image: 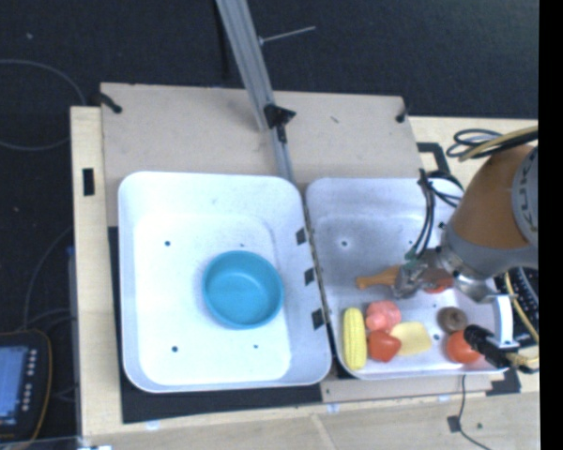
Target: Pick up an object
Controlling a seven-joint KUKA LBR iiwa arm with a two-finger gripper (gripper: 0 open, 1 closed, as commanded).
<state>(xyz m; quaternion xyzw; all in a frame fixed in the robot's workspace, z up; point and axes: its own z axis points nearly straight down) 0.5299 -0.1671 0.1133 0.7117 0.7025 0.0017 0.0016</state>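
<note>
Low in the right bin point(357, 204), right of centre frame, the gripper point(415, 277) sits at the end of an orange carrot-like piece point(380, 277), seemingly lined up to grasp it, though whether it grips cannot be told.

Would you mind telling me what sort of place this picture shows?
Probably a robotics lab's grasping test bench: two white bins, toy food such as a corn cob, and a teach pendant beside the bench.

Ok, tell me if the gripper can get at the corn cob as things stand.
Probably yes. The corn cob lies uncovered at the right bin's left edge, and the gripper hangs close by; the bin wall beside it may crowd a finger.
</note>
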